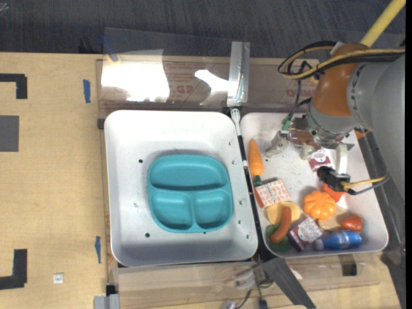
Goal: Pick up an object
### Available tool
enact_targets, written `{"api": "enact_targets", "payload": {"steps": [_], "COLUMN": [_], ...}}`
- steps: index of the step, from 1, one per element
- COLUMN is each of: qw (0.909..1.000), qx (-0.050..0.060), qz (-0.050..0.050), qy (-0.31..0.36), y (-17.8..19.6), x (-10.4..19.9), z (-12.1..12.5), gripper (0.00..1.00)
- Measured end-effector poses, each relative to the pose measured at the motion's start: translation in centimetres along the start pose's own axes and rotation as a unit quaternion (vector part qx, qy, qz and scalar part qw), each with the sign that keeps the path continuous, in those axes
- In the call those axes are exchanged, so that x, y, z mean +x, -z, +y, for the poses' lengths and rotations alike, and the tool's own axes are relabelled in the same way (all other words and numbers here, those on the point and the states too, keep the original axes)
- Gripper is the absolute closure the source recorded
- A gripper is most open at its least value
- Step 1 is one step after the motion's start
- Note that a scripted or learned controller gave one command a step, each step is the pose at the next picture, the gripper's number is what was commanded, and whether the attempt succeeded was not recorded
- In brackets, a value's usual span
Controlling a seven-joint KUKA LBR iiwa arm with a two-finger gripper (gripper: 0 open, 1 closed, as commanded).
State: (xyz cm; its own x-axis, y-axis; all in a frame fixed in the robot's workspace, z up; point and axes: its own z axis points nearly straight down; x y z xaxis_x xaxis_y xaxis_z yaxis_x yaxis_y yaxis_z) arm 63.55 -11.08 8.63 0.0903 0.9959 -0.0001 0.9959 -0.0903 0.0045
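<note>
My gripper (309,152) hangs low over the back of the right bin (376,201), under the orange wrist band. Its fingers stand apart, one grey fingertip (276,144) to the left and one pale fingertip (342,162) to the right. A small maroon and white packet (320,161) lies just below the gap, with neither finger pressed on it. An orange carrot (255,158) lies against the bin's left wall. Toward the front sit an orange pumpkin (320,205), a red and white box (271,192), a red tomato (351,223) and a blue bottle (339,240).
A teal divided plate (190,192) rests in the left bin (122,172). A yellow piece (279,212), a green and red pepper (280,229) and a purple box (305,232) crowd the right bin's front. Yellow and black cables (309,56) loop above the wrist.
</note>
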Motion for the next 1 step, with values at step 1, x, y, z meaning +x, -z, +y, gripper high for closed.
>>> {"api": "enact_targets", "payload": {"steps": [1], "qw": [1.0000], "qx": [-0.003], "qz": [0.000], "qy": [0.000], "y": [1.29], "x": [0.00], "z": [0.21], "gripper": [1.00]}}
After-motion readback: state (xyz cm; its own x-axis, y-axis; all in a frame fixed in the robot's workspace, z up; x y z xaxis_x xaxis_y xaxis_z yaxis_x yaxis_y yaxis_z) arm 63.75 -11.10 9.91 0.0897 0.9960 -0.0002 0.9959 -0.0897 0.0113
